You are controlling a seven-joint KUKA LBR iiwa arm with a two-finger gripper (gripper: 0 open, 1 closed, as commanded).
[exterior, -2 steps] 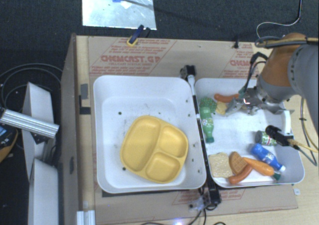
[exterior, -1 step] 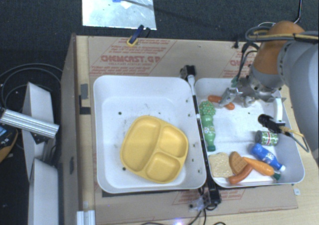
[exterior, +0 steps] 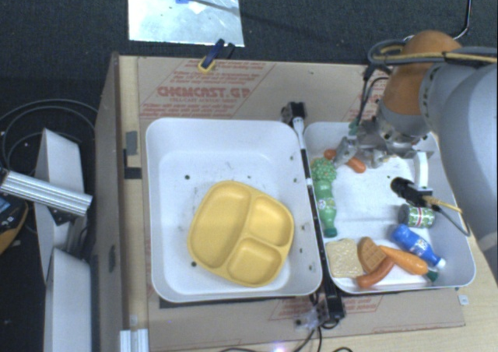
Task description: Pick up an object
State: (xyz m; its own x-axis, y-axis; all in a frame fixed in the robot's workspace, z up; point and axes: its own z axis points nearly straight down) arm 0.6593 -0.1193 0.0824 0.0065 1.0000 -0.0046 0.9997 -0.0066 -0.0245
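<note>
- The gripper [exterior: 356,148] sits low over the far left corner of the right bin [exterior: 369,206]. Whether it is spread or pressed together cannot be told from this angle.
- A small, smooth orange piece [exterior: 355,163] lies just beside the gripper, partly under it. No contact can be made out.
- Along that bin's left wall lie a knobbly green toy [exterior: 323,173] and, nearer the camera, a glossy green bottle [exterior: 327,216], end to end.
- The near edge is crowded with a flat tan bread slice [exterior: 342,258], a round brown biscuit [exterior: 370,251], a reddish sausage [exterior: 374,273] and a tapered carrot [exterior: 406,259], all touching or overlapping.
- A blue bottle [exterior: 413,243] and a green can [exterior: 421,216] lie by the right wall.
- The middle of the right bin's white floor is bare, giving open room.
- The left bin [exterior: 179,160] holds a matte yellow divided plate [exterior: 241,231], with rounded corners and three compartments. Bare floor rings it.
- Both bins rest on a cardboard-covered worktop [exterior: 202,92].
</note>
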